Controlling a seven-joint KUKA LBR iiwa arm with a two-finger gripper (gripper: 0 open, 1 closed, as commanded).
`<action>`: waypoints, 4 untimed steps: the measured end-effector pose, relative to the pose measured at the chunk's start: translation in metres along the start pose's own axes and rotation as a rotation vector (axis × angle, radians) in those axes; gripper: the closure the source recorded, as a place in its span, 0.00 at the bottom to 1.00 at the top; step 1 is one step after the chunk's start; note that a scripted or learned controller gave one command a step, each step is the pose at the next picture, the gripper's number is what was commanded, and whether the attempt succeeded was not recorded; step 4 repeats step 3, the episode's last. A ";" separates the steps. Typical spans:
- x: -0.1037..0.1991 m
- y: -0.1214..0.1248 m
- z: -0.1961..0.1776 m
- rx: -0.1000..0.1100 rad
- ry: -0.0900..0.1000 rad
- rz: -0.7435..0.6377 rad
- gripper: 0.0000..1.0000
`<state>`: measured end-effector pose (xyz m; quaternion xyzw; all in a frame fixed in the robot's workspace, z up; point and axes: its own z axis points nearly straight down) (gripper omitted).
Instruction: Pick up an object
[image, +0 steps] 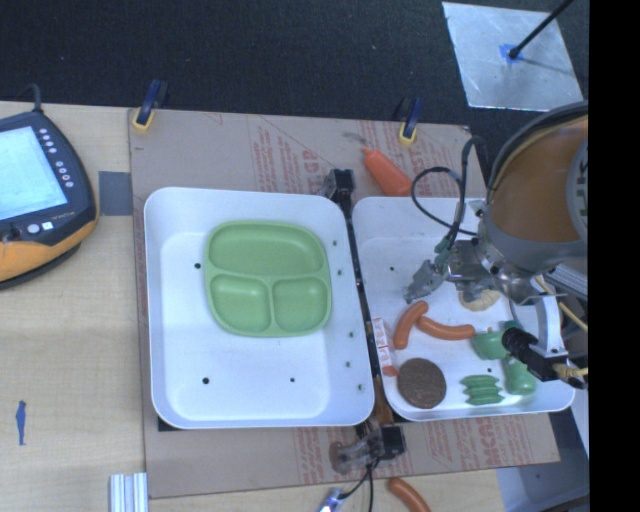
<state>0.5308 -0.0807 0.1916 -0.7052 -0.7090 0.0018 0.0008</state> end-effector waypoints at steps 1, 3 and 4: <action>-0.032 0.008 0.071 0.002 0.000 0.001 0.00; -0.114 0.125 0.042 -0.002 0.001 0.002 0.00; -0.114 0.125 0.042 -0.002 0.001 0.002 0.00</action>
